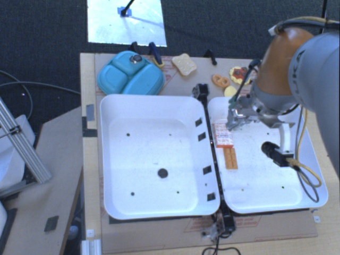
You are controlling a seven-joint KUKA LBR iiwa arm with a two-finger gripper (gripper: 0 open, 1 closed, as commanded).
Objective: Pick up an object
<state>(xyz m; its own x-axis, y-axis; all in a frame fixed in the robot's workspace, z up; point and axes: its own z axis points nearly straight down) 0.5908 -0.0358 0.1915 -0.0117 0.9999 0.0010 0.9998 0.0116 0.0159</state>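
Gripper (pixel 234 120) hangs over the right bin (pixel 265 195), near its upper left corner; jaw state cannot be told. Orange stick (pixel 230 157) and red-and-white packet (pixel 222 134) lie just below. Judgement: descend square, straddle one item, avoid the divider.

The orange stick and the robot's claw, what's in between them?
In the camera view, a small white packet with red print lies between the gripper above and the orange stick below, in the right bin.
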